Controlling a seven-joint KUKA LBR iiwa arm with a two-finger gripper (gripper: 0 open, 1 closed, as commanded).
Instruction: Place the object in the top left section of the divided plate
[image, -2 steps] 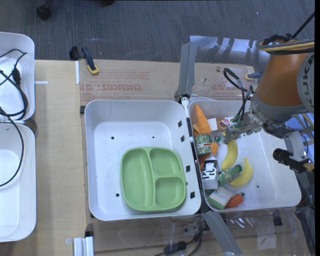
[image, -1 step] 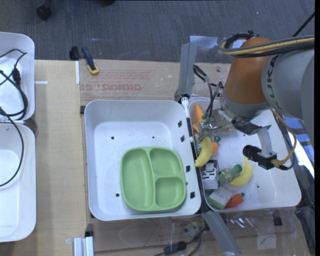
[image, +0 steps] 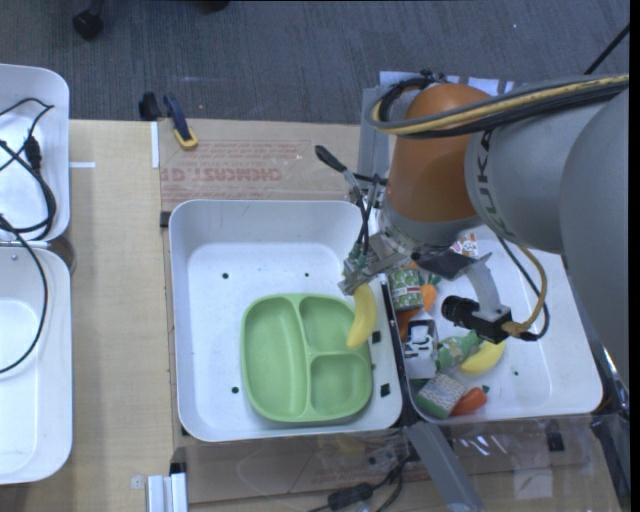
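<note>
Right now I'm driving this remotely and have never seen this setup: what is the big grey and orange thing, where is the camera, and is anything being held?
The single camera looks down at a slant on two white bins. The big grey and orange shape is the robot arm, reaching in from the right. Its gripper hangs over the left bin, with a yellow banana dangling from its tip, seemingly held. Under it lies a green divided plate; the banana hangs over the plate's upper right compartment. The right bin holds a heap of toy food, including another banana.
</note>
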